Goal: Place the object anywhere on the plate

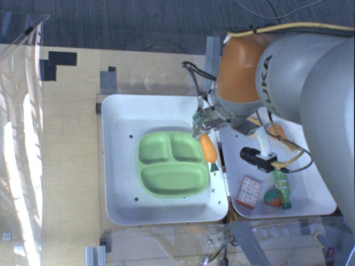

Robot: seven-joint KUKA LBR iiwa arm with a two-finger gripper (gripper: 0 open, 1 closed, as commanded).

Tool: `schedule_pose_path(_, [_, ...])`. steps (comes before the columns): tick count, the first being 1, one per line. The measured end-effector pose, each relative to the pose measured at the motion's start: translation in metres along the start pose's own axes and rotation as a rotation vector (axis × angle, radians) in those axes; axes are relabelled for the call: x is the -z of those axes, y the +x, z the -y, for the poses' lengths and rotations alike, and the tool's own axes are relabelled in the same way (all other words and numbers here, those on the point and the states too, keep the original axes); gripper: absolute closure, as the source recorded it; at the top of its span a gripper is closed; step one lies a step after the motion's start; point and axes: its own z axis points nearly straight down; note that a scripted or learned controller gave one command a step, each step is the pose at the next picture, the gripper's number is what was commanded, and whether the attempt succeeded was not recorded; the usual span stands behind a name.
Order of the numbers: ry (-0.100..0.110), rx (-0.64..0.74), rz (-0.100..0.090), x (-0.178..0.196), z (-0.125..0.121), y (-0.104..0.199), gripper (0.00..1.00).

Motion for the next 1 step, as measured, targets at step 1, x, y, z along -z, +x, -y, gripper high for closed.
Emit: schedule_pose_path(1, [0.0,-0.001,0.0,0.0001,0.0001,-0.0002,0.0])
